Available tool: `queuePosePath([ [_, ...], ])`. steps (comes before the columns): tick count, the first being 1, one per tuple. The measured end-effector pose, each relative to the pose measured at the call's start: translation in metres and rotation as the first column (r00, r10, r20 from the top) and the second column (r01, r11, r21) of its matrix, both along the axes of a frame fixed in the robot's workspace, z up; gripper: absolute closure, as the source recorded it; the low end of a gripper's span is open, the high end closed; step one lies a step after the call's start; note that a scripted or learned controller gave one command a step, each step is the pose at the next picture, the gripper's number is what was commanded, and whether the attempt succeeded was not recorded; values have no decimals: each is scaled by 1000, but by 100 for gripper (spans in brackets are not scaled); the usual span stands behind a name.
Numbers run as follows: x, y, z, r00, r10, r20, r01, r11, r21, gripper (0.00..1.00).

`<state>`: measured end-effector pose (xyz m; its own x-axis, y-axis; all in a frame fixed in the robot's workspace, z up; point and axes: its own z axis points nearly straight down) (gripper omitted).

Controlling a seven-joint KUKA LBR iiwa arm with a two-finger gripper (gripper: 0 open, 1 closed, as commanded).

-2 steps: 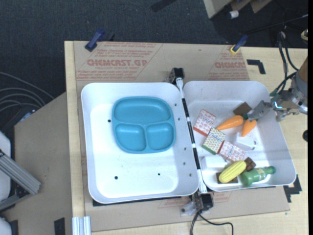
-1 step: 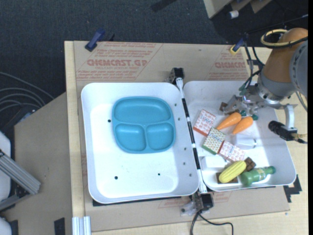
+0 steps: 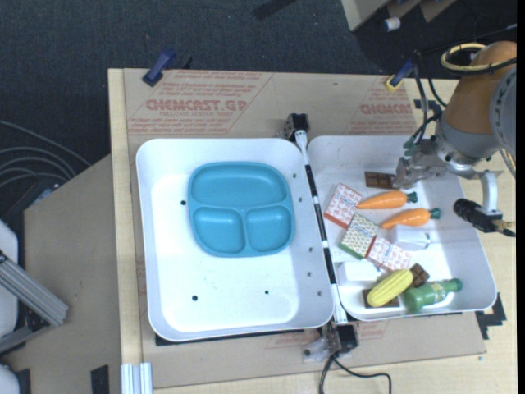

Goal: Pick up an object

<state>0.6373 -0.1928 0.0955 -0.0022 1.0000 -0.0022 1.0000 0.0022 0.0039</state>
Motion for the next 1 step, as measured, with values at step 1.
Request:
queuePosePath([
  [1, 0, 0, 0, 1000, 0, 0, 0, 1000, 0, 0],
])
